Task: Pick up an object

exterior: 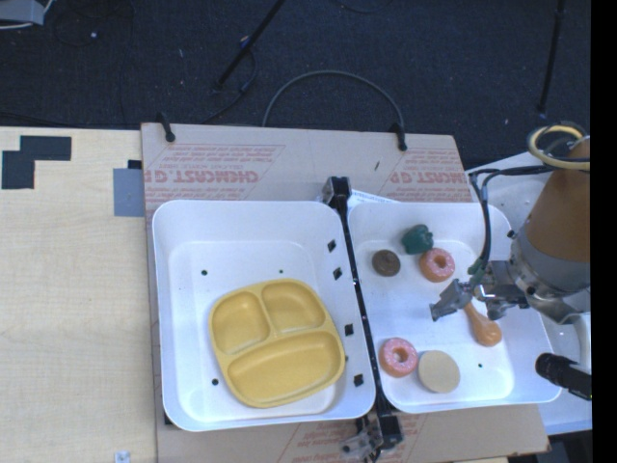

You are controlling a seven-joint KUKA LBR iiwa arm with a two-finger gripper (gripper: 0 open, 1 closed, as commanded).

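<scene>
The right bin [501, 384] holds several toy foods. An orange carrot-like piece [485, 328] lies slanted at the bin's right side. My gripper [470, 304] hangs low over the carrot's upper end. It is open, with one grey finger [447, 308] to the carrot's left and the other on its right. The carrot rests on the bin floor and is not gripped. Left of the gripper are a pink-iced donut [438, 264], a brown donut [387, 263] and a dark green piece [417, 239]. A second pink donut [398, 357] and a beige disc [439, 371] lie near the front.
The left bin [183, 258] holds a yellow divided plate [278, 340]. A black divider [352, 297] runs between the bins. The arm's orange band [564, 210] and its cables stand over the right bin's right edge.
</scene>
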